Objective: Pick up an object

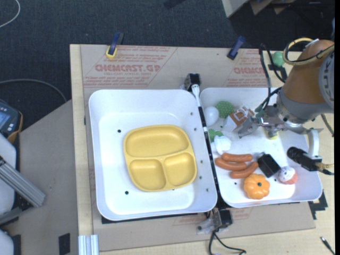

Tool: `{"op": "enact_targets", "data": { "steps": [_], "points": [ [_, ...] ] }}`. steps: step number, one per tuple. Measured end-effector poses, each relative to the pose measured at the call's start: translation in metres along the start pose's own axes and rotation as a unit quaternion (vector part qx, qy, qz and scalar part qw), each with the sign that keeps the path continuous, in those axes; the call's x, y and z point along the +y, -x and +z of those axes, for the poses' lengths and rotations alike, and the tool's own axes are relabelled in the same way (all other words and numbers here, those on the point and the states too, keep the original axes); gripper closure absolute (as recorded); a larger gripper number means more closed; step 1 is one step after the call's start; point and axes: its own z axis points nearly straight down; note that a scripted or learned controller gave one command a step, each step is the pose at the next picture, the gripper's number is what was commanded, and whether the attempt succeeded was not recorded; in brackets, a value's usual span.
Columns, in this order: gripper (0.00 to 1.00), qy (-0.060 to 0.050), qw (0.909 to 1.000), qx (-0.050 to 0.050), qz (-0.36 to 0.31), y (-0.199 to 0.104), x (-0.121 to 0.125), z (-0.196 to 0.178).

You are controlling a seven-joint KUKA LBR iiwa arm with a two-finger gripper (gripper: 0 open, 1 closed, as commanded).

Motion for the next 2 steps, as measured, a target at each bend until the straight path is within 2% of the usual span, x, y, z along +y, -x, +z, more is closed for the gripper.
{"op": "enact_targets", "data": {
  "steps": [1, 2],
  "points": [
    [0.0, 0.0, 1.0, 0.0, 0.0, -0.001, -0.001, 0.042],
    [1.0, 0.003, 1.0, -0.001, 0.001, 0.0, 0.001, 0.028]
  ]
}}
